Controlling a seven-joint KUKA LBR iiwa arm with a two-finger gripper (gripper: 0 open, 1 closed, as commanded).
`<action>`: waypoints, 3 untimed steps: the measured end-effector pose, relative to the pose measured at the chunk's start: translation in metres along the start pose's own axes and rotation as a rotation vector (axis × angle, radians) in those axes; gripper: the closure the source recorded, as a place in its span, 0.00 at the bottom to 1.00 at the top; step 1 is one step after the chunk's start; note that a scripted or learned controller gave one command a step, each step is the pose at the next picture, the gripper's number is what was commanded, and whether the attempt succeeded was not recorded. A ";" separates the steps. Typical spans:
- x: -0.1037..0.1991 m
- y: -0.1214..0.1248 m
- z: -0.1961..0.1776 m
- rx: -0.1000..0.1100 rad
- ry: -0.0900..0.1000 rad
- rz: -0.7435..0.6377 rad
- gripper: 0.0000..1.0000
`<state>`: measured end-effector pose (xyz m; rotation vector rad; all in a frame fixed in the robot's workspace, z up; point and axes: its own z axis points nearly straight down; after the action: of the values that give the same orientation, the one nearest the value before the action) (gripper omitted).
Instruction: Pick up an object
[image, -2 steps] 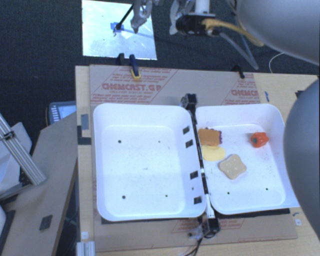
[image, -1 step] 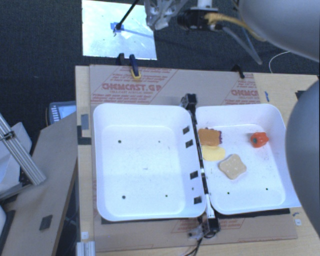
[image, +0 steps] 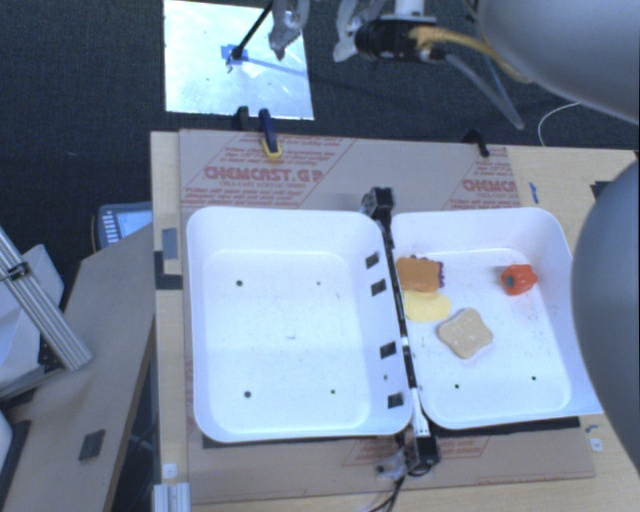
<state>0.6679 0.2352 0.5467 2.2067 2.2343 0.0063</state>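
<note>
Camera view: the bread slice (image: 465, 333) lies nearest in the right bin (image: 540, 400), a yellow disc (image: 428, 307) and an orange-purple piece (image: 420, 274) behind it, a red-orange pepper (image: 518, 280) apart. Red "CHEMCAST" lettering marks the board (image: 300, 160) beyond. Farthest, the gripper (image: 315, 35) is cut off at the frame's top, its state unreadable.

The two bins, the left bin (image: 280, 320) and the right bin (image: 500, 390), look like smooth white plastic with a soft shine. They sit on a brown board (image: 330, 165) that looks like matt cardboard with red print. The toast (image: 465, 333) looks dull and a bit rough. The orange toy (image: 518, 279) looks smooth, like shiny plastic. The arm (image: 560, 45) is smooth and grey.
</note>
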 end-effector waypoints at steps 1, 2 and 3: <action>0.001 0.000 -0.012 -0.003 0.001 -0.004 1.00; 0.001 0.000 -0.011 -0.002 0.001 -0.005 0.00; 0.001 0.000 -0.023 -0.005 0.002 -0.009 1.00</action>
<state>0.6675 0.2366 0.5694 2.1951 2.2428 0.0134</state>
